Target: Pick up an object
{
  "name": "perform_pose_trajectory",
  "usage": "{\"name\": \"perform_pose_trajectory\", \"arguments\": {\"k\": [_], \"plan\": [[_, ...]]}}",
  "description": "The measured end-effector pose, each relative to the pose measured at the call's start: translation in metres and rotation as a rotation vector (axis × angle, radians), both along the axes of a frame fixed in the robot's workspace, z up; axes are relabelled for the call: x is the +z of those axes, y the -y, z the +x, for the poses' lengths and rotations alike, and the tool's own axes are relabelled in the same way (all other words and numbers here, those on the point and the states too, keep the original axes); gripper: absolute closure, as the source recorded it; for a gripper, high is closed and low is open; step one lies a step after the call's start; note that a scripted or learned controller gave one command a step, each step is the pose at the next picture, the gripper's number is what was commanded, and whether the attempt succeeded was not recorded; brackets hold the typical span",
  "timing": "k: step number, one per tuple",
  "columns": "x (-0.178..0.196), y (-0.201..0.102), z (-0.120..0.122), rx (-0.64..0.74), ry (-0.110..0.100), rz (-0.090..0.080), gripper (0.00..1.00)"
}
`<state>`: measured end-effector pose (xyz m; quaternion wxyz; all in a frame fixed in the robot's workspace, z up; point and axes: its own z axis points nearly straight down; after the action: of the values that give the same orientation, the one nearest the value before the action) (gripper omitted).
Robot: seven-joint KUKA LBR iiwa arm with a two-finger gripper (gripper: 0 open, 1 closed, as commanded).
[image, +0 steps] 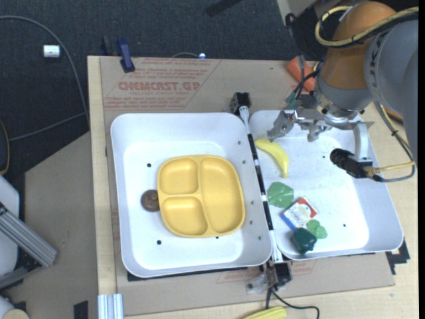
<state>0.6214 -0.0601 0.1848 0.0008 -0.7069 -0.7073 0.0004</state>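
Observation:
My gripper (297, 129) hangs over the far end of the right bin (372, 211), open, with only the white bin floor showing between its fingers. A yellow banana (275, 155) lies just below and left of it, close to the left fingertip but apart from it. Nearer the front of the same bin are a green leafy piece (280, 193), a small white, red and blue packet (299, 212), a dark green block (304, 239) and a small light green piece (319, 230).
The left bin (126, 171) holds a yellow divided plate (199, 195) with a brown round object (150, 200) at its left edge. A black cable end (348, 161) hangs from the arm over the right bin. Clips (240, 103) join the bins.

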Motion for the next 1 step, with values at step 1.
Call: {"name": "perform_pose_trajectory", "arguments": {"k": [1], "plan": [[-0.0001, -0.0144, 0.0023, 0.0, 0.001, -0.001, 0.0]]}}
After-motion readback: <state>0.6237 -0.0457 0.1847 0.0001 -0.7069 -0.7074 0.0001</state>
